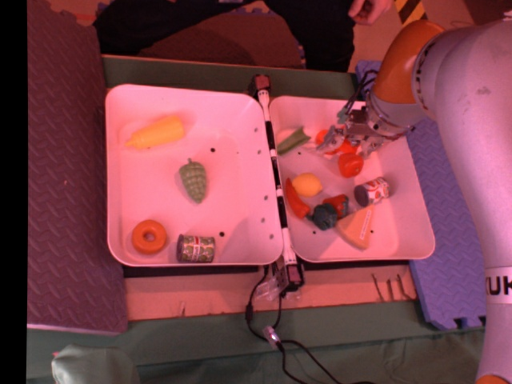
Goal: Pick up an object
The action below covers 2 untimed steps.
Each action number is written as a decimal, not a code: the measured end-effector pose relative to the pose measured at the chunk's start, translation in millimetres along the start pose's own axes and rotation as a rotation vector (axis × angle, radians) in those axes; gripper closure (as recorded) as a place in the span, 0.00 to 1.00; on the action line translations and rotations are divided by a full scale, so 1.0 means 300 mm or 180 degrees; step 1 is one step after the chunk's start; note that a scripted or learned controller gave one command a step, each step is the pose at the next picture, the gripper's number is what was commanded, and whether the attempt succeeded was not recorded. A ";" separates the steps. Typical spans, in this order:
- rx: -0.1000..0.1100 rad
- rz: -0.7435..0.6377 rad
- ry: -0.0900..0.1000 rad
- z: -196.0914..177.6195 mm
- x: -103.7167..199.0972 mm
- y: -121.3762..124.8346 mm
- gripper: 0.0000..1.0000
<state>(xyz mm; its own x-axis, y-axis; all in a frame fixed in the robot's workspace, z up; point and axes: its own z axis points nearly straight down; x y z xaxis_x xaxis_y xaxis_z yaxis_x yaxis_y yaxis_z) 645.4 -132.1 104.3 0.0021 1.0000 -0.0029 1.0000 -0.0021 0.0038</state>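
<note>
The pincer (346, 138) hangs low in the right bin (400, 238), touching an orange-red piece (350, 164); its finger state can't be told.

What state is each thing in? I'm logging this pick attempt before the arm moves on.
gripper: low over the right bin's far side, among red toys; grasp unclear
yellow corn: lying in the left bin
green cone: lying flat
orange ring: flat
green can: on its side
red-and-white can: tipped over in the right bin
lemon: resting loose

Slanted overhead view of both bins (120, 102)
</note>
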 end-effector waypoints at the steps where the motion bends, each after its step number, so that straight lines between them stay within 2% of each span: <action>1: -0.0031 -0.0003 -0.0003 0.014 -0.006 0.019 0.00; 2: -0.0083 0.0002 -0.0022 -0.039 -0.013 0.032 1.00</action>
<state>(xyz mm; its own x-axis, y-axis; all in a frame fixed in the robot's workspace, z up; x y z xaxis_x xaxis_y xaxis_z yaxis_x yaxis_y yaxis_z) 655.0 -136.1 116.2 0.0030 0.9999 -0.0099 0.9995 -0.0027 0.0299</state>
